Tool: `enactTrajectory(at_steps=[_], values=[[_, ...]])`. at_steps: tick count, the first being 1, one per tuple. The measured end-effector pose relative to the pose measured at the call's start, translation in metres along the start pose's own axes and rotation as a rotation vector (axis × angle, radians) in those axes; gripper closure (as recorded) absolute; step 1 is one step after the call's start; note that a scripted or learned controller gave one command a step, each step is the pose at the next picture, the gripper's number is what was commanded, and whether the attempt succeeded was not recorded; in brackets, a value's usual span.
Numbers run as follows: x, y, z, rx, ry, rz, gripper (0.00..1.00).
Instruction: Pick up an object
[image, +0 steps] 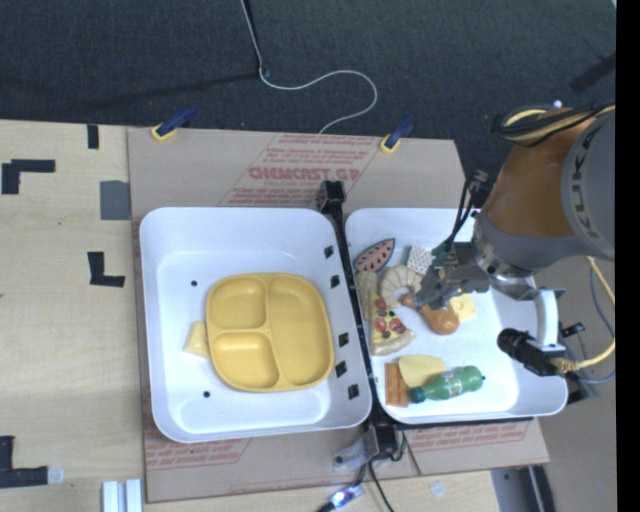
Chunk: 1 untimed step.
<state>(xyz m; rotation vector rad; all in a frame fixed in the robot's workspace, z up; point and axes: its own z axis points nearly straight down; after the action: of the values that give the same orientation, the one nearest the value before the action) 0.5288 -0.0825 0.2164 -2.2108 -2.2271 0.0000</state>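
My gripper (436, 291) hangs low over the middle of the right bin (530, 395), just above a brown bread-like piece (440, 320) and beside a small yellow cube (463, 307). Toy food lies around it: a pizza slice (387, 325), a round pale piece (398, 283), a dark leaf-shaped piece (373, 256), a green bottle (447, 384), a yellow wedge (418, 367) and an orange block (394, 385). Nothing can be made out between the fingers.
The left bin (170, 240) holds a yellow divided plate (269, 332) with a pale yellow piece (195, 340) at its left edge. A black divider (343, 290) runs between the bins. The arm's grey and orange body (540, 200) covers the right bin's far right corner.
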Motion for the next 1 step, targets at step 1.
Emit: enactTrajectory(at_steps=[1], values=[[0.0554, 0.0023, -0.0071, 0.000, 0.000, 0.000, 1.00]])
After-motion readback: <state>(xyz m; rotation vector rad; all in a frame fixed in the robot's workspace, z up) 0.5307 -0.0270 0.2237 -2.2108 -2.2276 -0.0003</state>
